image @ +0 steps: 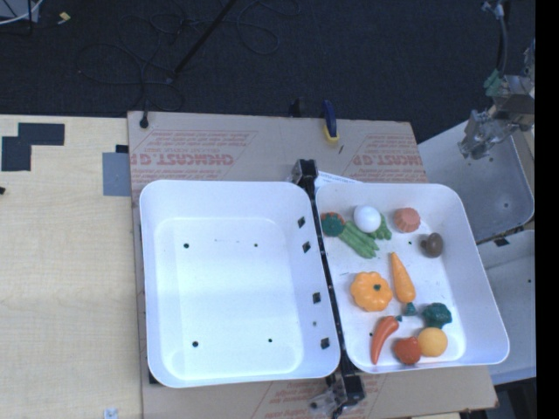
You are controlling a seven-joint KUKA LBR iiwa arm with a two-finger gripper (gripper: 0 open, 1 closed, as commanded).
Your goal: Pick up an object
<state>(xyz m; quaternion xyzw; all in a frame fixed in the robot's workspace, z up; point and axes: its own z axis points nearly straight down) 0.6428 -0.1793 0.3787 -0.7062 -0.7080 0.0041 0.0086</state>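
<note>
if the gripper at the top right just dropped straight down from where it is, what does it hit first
Probably the grey plate beside the bench, not the right bin. The gripper sits right of the toys, though depth is hard to judge from this slant.

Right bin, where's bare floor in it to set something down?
Bare floor in the right bin runs along its right wall, beside the brown ball and carrot, and along the left wall below the green beans, left of the pumpkin. The bottom corner around the chili and orange is crowded.
</note>
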